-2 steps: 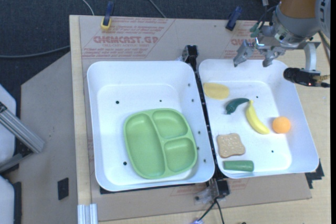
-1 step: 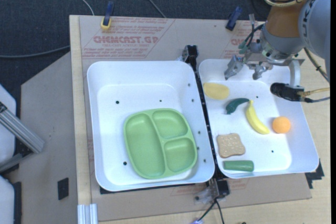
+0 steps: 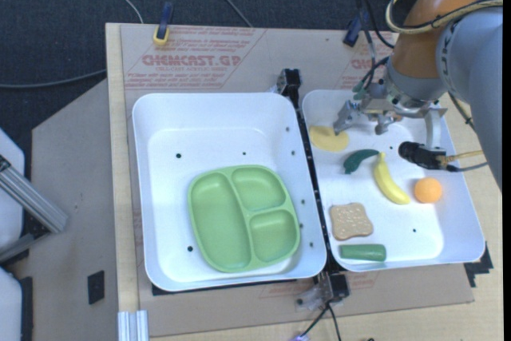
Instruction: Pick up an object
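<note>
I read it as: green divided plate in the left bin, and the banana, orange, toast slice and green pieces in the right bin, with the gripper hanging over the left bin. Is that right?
Not quite. The camera view shows the gripper over the far end of the right bin, near the pale yellow piece, not over the left bin. The rest stands: green divided plate on the left; banana, orange and toast slice on the right.

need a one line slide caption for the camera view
KUKA arm's pincer hovers at the far end of the right bin, above toy food including a banana; a green divided plate sits in the left bin.
</note>
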`<state>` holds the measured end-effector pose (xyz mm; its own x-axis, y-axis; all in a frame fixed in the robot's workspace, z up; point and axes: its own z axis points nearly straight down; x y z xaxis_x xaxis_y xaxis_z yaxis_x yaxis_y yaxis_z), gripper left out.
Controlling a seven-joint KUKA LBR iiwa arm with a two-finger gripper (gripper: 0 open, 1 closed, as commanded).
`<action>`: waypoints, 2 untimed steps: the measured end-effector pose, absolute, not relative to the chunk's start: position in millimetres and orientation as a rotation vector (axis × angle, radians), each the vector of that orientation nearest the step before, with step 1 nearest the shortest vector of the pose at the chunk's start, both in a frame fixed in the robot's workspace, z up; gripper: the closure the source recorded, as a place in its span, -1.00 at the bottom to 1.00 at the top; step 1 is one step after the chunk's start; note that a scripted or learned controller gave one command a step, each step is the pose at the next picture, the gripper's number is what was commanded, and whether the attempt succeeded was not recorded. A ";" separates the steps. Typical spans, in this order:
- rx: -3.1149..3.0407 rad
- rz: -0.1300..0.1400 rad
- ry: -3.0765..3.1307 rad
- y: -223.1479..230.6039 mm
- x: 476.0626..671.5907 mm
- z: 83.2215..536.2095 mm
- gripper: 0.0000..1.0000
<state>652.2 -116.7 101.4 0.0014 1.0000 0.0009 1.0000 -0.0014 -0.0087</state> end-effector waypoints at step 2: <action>-2.226 -0.008 -2.229 -115.3 662.0 180.3 1.00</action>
<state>662.0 -115.3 180.3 -0.0012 1.0000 -0.0022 1.0000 0.0012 0.0094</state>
